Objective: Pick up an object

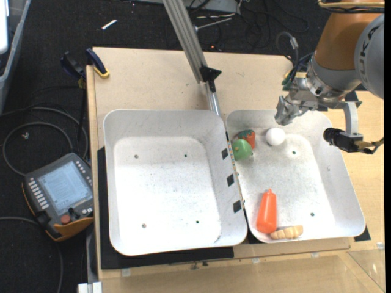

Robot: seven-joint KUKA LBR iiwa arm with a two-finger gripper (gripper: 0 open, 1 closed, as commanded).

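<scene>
White plastic makes up both shallow bins: the left bin (165, 182) and the right bin (317, 188), which holds four things. One small white ball (275, 137) serves as landmark; one green and red rounded toy (243, 146) sits just left of it, while one orange bottle-shaped toy (267, 211) and one pale tan lumpy piece (287, 231) lie well below it, touching each other. One grey metal gripper (286, 114) hangs just above the ball, apart from it, gripping nothing; its opening cannot be told.

Even, bright overhead light; white bins (165, 179) slightly glare, shadows are soft, and focus is mildly grainy throughout.
</scene>
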